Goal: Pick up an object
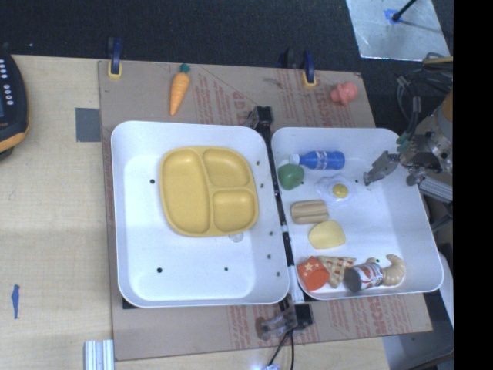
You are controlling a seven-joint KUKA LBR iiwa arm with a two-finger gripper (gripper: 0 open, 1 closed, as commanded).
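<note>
Hovering at the right rim of the right bin, the claw sits above bare white floor with nothing between its fingers, and whether they are spread or closed I cannot tell from this angle. So this looks like the approach step: no object chosen by contact yet. Candidates are all in that right bin. Nearest are the small yellow ball and the blue bottle, lying on its side near the far wall, with a green ball just beside its cap end. Further toward the front lie a tan block, a yellow wedge, and a crowded cluster at the front wall: a red piece, a pizza slice, a small can and a croissant. Next, I'd judge, the claw must travel left and descend over one item; the loose yellow ball seems closest. Most of the arm is cut off at the right, and the clustered items overlap, so their edges are hard to separate.
</note>
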